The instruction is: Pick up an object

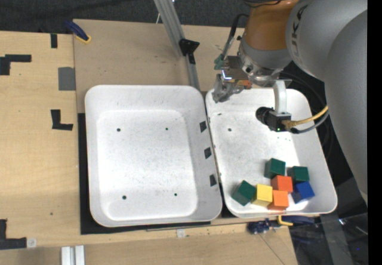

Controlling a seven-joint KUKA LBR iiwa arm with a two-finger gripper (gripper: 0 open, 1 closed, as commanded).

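While the arm hangs above the right bin, its gripper state is unclear.

Count: two white bins, the left bin and the right bin, plus seven blocks clustered in the right bin's near corner. By colour: three green blocks (), two orange blocks (), one yellow block between the nearest green and orange, and one blue block on the cluster's outer edge.
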